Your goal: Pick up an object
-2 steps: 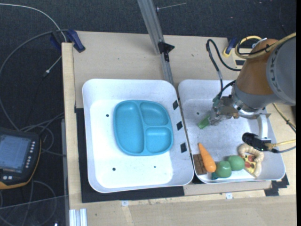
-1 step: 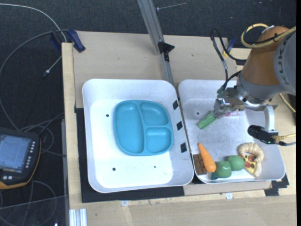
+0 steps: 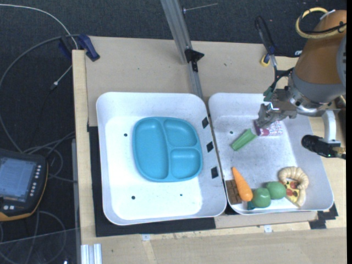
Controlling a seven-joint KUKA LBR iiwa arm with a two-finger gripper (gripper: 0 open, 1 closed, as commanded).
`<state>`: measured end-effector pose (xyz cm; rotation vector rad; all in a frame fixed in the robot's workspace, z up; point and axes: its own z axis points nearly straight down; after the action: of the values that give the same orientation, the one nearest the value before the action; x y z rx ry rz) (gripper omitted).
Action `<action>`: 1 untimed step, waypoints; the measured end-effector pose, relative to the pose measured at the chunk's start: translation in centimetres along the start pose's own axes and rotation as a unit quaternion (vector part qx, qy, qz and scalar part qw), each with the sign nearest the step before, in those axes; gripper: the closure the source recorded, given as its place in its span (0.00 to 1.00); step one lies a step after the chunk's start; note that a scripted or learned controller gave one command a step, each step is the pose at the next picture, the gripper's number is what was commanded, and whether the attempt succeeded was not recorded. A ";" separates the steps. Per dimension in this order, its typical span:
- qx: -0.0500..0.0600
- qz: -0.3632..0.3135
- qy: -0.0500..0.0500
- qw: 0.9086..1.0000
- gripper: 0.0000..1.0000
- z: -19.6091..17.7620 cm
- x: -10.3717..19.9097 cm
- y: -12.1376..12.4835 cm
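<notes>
We noted the end effector (image 3: 266, 120) low in the right bin (image 3: 313, 147), over a pink-white packet (image 3: 273, 129) beside one green cylinder (image 3: 243, 139); its state we could not tell. Nothing looked lifted. One carrot (image 3: 242, 184), one green ball (image 3: 263, 197), one pastry (image 3: 293, 183); one blue tray (image 3: 166, 148) left.

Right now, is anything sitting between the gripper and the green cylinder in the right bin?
Nothing visible does. The gripper hangs just past the upper end of the green cylinder; a pink-and-white item lies right beside it.
</notes>
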<state>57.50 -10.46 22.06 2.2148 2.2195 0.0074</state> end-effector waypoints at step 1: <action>-0.001 0.000 0.000 1.000 1.00 -6.1 -0.6 -0.4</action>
<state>57.04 -11.06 28.12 2.2146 2.2173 0.0082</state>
